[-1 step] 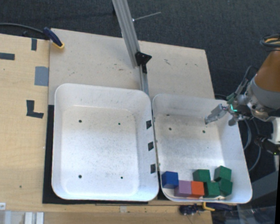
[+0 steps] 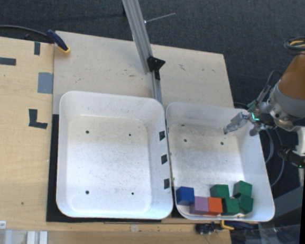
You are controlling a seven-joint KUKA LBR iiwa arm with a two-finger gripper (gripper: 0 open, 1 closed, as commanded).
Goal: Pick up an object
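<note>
Several small blocks lie bunched in the near right corner of the right bin (image 2: 192, 149): a blue block (image 2: 185, 195), a purple block (image 2: 201, 204), an orange block (image 2: 215, 205) and several green blocks (image 2: 236, 197). My gripper (image 2: 243, 124) hangs over the bin's far right part, well apart from the blocks. Its two grey fingers (image 2: 234, 124) stand spread apart with nothing between them. The arm's orange band (image 2: 297, 73) shows at the right edge.
The left bin (image 2: 109, 157) stands beside the right one, with black clips along the shared rim. A slanted metal rail (image 2: 141, 35) crosses the bench at the back. Cables hang at the far right.
</note>
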